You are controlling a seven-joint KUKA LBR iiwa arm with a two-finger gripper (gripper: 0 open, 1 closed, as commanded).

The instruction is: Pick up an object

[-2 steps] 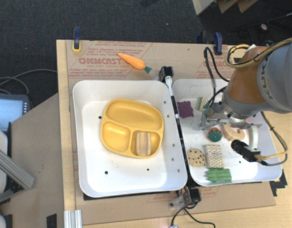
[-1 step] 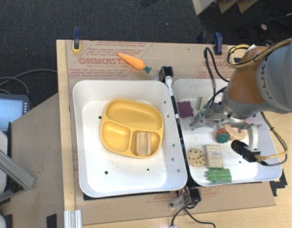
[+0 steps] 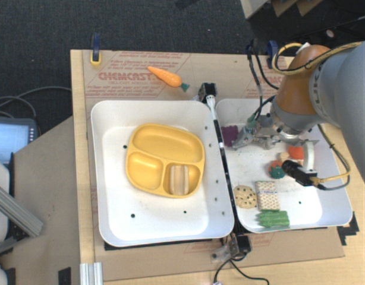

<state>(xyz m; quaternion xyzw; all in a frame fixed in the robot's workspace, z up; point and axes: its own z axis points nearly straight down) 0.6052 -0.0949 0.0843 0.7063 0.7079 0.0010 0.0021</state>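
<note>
My gripper [image 3: 261, 133] hangs low over the upper part of the right bin [image 3: 325, 215], under the grey arm with its orange band. A small purple object [image 3: 230, 135] lies just to its left, against the bin's left wall. Below the gripper lie a teal piece [image 3: 277, 172] and an orange-red piece [image 3: 295, 153]. A round speckled cookie [image 3: 245, 196], a square cracker [image 3: 267, 195] and a green item [image 3: 273, 219] lie near the front of the bin. I see nothing held in the gripper.
The left bin [image 3: 111, 159] holds a yellow divided plate [image 3: 164, 158] with a pale item [image 3: 179, 179] in one compartment. A toy carrot [image 3: 166, 76] lies on the cardboard behind the bins. Cables run along the arm at the right.
</note>
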